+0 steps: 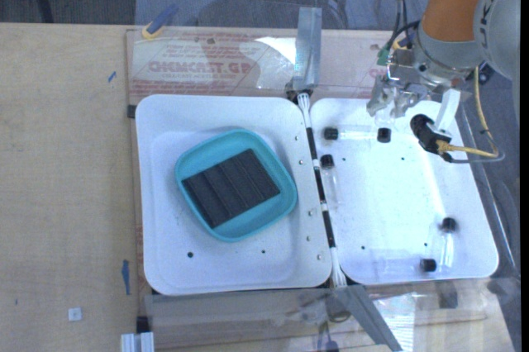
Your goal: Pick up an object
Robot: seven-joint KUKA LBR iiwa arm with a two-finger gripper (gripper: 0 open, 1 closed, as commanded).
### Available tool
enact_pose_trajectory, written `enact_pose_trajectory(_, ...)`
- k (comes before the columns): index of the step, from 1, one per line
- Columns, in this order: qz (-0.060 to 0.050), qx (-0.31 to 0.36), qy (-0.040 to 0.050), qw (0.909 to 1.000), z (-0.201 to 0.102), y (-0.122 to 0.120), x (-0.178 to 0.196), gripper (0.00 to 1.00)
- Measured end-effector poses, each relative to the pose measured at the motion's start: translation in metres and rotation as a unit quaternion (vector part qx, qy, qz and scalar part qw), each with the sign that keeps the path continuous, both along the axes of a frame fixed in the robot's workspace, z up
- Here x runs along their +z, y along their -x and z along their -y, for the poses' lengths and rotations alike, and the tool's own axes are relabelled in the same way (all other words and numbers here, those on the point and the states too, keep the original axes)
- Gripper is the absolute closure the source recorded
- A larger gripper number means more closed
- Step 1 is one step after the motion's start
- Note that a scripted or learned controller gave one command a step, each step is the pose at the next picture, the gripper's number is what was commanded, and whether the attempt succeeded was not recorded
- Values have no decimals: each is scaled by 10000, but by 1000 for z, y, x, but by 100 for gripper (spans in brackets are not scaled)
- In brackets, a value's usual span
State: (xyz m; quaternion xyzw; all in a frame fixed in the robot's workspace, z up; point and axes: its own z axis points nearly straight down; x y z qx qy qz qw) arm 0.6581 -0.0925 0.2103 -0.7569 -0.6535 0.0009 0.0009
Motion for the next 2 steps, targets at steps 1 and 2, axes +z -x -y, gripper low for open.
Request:
enact_pose_trajectory(1, 8, 12, 10, 10000, -1, -1, 10, 100)
enact_pose_trajectory(2, 22, -251, 9, 9997, -36, -9, 8, 100)
